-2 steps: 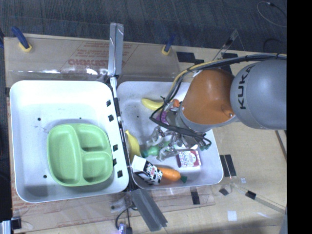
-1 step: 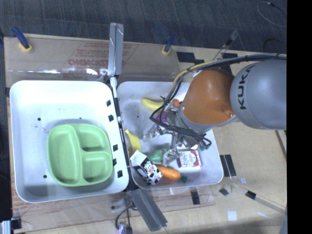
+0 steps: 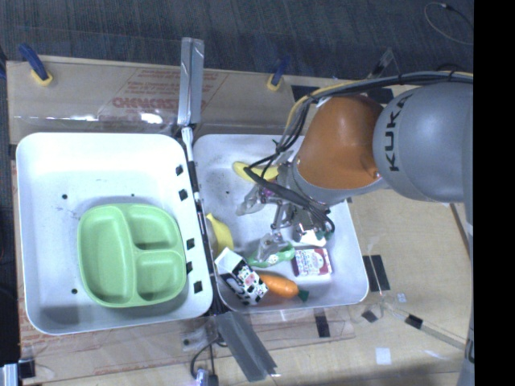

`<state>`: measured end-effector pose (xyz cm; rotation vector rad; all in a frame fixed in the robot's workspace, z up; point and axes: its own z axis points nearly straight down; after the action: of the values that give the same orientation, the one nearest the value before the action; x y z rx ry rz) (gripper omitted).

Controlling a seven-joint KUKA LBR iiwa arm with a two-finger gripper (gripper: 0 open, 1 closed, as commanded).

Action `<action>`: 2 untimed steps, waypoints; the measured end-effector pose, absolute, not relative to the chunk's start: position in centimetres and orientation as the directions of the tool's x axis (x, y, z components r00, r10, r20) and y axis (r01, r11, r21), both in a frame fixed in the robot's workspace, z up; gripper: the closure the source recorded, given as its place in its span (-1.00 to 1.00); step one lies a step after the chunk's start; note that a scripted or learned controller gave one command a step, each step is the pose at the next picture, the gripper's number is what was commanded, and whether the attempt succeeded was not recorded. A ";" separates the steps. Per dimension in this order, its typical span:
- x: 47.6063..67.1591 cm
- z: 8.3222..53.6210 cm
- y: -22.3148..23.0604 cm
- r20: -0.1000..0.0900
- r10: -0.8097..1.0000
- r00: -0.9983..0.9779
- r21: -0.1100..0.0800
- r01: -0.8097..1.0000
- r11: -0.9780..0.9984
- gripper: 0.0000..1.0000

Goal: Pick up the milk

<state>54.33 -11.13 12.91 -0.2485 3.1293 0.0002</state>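
While gripper point(image 3: 283, 230) hovers, milk point(image 3: 312, 262) seemingly just below.

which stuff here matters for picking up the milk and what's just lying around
For the job:
milk carton
gripper
right bin

Just lying about:
carrot
banana
pink-labelled carton
green divided plate
left bin

A robotics lab is suggested: two white bins point(image 3: 105, 147) are set side by side on a bench point(image 3: 402, 232) marked with tape. Blue clamps point(image 3: 36, 64) are fixed behind the bins, and cables point(image 3: 447, 10) are trailed over dark carpet point(image 3: 241, 14) beyond the bench.
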 end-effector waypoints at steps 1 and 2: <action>49.8 15.9 -10.4 0.000 -0.126 -0.992 0.000 -0.126 0.992 -1.00; 53.3 19.5 -4.1 -0.001 0.078 -0.997 0.000 0.078 0.997 -1.00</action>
<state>53.29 -4.14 19.53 0.1232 3.1386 0.0002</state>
